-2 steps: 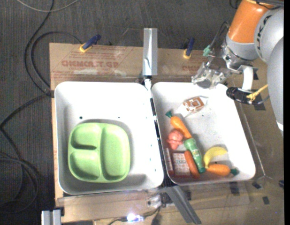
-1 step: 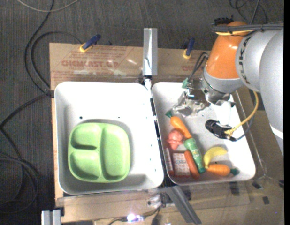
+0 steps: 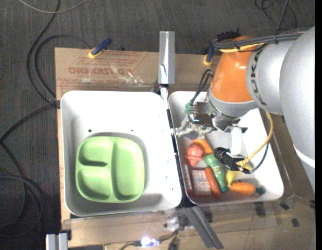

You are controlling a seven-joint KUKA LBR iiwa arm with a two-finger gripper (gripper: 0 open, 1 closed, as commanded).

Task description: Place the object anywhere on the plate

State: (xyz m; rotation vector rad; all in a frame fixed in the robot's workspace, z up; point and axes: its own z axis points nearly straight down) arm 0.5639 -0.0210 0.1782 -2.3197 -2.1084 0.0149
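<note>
Cardboard-topped bench (image 3: 72, 82), two white bins (image 3: 72, 104). Gripper (image 3: 196, 123): open or closed, cannot tell. Toy food heap (image 3: 205, 172): just below gripper in view. Green plate (image 3: 111, 168): well left of gripper, neighbouring bin.

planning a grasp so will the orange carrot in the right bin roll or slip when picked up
The carrot looks round and tapered, so it would probably roll if nudged and may slide out of a pinch toward its thin end. Its smooth, even surface suggests a stiff, light plastic toy.
</note>
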